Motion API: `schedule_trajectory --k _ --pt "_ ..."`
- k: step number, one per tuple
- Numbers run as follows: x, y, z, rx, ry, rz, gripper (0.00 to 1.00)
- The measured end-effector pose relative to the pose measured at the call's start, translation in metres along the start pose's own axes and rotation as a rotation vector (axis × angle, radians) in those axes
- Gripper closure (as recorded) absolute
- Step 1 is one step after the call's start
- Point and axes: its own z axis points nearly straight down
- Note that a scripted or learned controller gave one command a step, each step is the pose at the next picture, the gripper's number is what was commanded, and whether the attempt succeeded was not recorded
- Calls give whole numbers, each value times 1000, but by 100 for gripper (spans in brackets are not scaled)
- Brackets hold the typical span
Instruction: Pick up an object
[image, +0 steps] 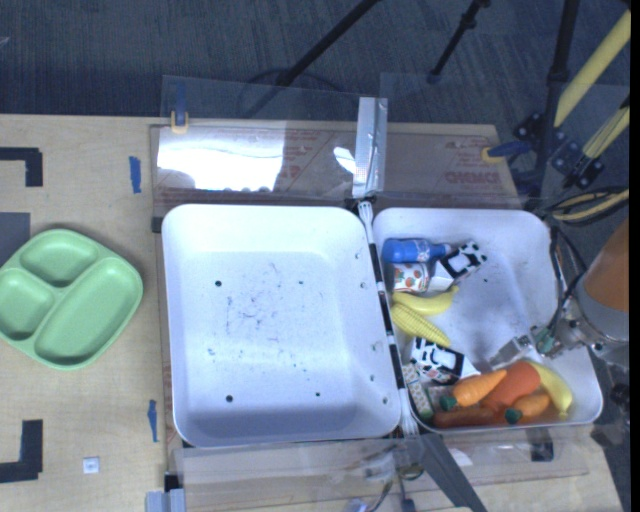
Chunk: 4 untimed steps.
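From my seat I see the gripper (530, 343) low over the right bin (520, 232), coming in from the right edge, with its tip just above the orange carrot (497, 384). I cannot tell how the gripper is set; that end of the arm is small and blurred against the bin floor, and nothing shows as held.

The carrot lies along the bin's near wall, touching a yellow banana (557, 388) on its right and a second, smaller carrot piece (530, 405) at the front. It looks like a toy: I judge it light, stiff, smooth-skinned and a bit slippery, tapering toward one end. I would take it across the thick middle, where the sides are most nearly parallel, since a grip near the taper would likely squeeze it out.

Further back in the same bin sit a blue can (407, 250), a black-and-white patterned piece (462, 260) and a corn cob (418, 313), well apart from the carrot. The left bin (265, 310) holds nothing I need, and a green divided plate (65, 297) rests on the counter (75, 150) to its left.
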Motion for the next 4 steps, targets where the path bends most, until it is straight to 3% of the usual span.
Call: schedule_trajectory --k 1,3,4 --pt "-12 -8 11 3 10 -274 0" --pt "-16 -10 11 2 4 -754 0" --pt "-16 -10 -48 3 5 -1043 0"
